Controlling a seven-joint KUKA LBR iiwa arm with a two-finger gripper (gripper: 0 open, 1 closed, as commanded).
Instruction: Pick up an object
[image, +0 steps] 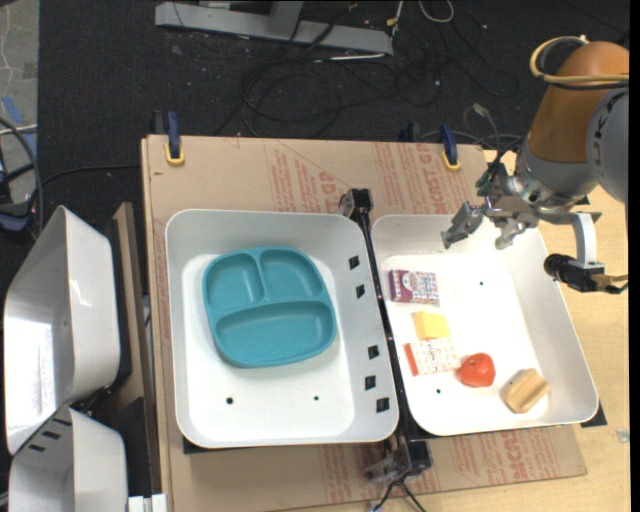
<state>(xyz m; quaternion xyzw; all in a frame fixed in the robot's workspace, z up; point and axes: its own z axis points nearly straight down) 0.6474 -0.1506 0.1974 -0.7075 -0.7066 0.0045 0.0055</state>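
Gripper (484, 226) is shown spread open, holding nothing, above the right bin (560, 330). Bread roll (525, 390) is laid diagonally, long axis running lower-left to upper-right.

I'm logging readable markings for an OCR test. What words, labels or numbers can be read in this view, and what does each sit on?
Red printing on the brown board under the bins: repeated and turned round, too blurred to read.
Purple and white packet in the right bin: printing too small to read.
White and red card in the right bin: printing too small to read.
Nothing can be quoted with confidence.
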